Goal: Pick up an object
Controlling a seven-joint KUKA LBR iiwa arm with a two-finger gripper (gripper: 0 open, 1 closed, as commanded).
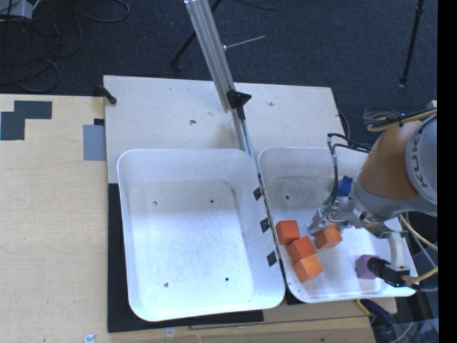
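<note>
Inside the right shallow white plastic bin (300,170), three orange cubes (288,231) are lying in a row, and a purple block (366,266) is sitting nearby. The end effector (325,227) is grasping a fourth orange cube (329,237). The left white bin (178,170) is standing beside it.

A robotics lab: a grey-and-orange robot arm (400,170) at right, two white bins (143,263) on a bench, cables (43,41) and stand legs (414,34) on dark carpet above.
</note>
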